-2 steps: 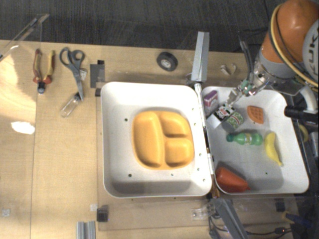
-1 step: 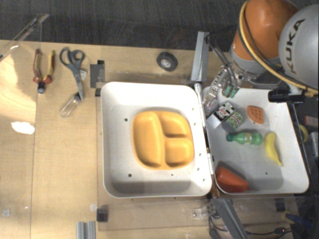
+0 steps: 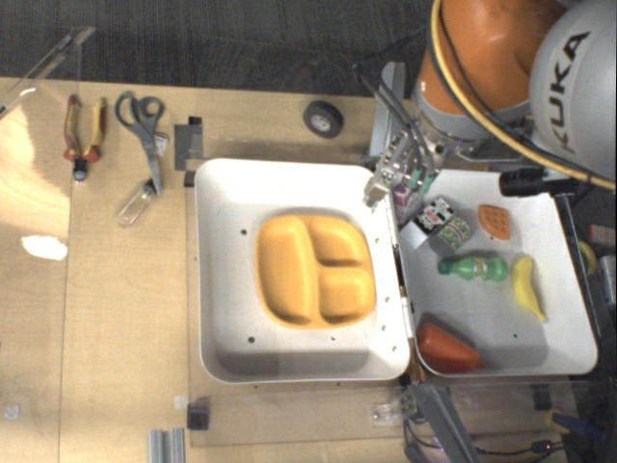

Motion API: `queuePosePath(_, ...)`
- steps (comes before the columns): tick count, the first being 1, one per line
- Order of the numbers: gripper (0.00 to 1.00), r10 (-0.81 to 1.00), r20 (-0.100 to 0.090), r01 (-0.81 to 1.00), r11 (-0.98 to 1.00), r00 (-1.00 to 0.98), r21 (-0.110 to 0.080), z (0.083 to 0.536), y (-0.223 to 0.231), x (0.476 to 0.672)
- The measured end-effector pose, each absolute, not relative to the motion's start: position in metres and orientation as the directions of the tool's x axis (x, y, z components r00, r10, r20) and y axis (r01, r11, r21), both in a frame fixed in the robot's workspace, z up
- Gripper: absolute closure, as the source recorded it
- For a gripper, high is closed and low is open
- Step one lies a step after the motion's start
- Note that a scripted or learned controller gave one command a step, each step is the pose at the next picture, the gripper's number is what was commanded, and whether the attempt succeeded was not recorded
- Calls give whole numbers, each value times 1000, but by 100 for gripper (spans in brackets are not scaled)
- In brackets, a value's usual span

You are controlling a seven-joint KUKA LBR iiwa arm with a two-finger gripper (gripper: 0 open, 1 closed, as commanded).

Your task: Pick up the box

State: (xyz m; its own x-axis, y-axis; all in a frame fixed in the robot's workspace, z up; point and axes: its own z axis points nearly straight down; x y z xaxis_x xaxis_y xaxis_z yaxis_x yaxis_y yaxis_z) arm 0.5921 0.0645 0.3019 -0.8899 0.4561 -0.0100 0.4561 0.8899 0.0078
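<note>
White letters spelling KUKA run down the grey shell of the arm (image 3: 569, 56), beside its orange band, at the upper right of the camera view. No other writing can be read; the box (image 3: 442, 219), a small carton with a black, white and green print, carries a pattern too small to make out.

That box lies tilted in the right bin (image 3: 569, 360), near the bin's upper left corner and close to the wall it shares with the left bin (image 3: 222, 258). The gripper (image 3: 390, 177) hangs just up and left of the box, over the shared wall, with nothing seen between its fingers; whether they are spread or pressed together cannot be told from this angle.

Just right of the box lies an orange waffle-like piece (image 3: 495, 222). Just below the box a green bottle (image 3: 474, 268) lies on its side, and a banana (image 3: 526, 286) sits right of the bottle. A red object (image 3: 445, 348) rests against the bin's lower left corner, well apart from the box. Bare floor shows in the right bin's lower middle and along its right side.

Left of the box, the other bin holds a yellow divided tray (image 3: 316, 268) at its centre, with open white floor around it on every side.

Far left of the box, on the wooden bench (image 3: 106, 336), lie scissors (image 3: 145, 128) and red-handled pliers (image 3: 82, 133); a roll of tape (image 3: 324, 118) sits above the left bin.
</note>
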Motion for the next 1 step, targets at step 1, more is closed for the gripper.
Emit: queuePosePath(1, 100, 573, -7, 573, 819, -819, 6, 281, 16, 619)
